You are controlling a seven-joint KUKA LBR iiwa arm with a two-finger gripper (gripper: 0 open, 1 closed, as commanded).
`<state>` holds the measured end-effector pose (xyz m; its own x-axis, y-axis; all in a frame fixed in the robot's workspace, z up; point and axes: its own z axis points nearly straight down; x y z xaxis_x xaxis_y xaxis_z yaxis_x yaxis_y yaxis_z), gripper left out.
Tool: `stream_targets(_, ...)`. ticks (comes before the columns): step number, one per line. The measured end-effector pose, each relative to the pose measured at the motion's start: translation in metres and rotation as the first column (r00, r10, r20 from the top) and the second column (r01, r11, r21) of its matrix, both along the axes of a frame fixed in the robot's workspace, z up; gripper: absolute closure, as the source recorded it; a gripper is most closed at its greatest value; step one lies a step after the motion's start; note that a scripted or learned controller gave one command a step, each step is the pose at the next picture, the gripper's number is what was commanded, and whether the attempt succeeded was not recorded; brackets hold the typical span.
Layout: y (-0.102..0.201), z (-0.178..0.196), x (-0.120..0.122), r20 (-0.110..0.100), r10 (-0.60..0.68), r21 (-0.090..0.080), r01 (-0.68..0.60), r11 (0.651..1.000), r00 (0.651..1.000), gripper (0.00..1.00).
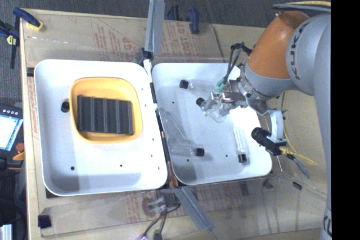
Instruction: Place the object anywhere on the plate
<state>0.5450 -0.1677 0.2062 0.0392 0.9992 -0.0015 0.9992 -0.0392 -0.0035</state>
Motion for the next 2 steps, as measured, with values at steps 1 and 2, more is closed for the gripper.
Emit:
stream_targets(1, 0.059, 0.026, 0.049, 0.002, 0.164, 0.002, -0.164, 0.987, 0.987, 1.00)
stream_targets(2, 0.121, -0.015, 0.099, 0.003, 0.453, 0.002, -0.453, 0.892, 0.892, 1.00)
